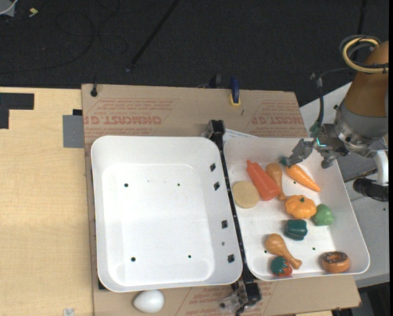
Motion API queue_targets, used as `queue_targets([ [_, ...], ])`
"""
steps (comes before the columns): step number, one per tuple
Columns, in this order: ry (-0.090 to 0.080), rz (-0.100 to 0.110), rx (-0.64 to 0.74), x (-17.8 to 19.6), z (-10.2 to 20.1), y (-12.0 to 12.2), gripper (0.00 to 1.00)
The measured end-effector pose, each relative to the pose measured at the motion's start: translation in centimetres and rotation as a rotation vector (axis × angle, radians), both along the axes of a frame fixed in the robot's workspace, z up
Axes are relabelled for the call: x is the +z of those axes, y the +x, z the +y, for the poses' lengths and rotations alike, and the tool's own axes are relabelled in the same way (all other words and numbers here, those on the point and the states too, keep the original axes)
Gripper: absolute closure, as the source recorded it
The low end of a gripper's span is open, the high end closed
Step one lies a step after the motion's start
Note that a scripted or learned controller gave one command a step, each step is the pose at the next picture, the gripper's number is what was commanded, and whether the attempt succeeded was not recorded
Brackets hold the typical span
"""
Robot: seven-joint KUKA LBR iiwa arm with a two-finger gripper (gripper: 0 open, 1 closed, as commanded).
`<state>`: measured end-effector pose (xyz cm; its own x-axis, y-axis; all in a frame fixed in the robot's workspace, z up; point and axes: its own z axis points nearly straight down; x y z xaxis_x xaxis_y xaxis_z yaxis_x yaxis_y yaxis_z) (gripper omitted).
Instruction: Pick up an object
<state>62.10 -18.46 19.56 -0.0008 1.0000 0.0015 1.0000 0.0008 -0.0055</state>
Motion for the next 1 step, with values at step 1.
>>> queue_targets([
  [1,-0.002,-0.017,0.001,-7.82,3.62,1.72,0.00],
])
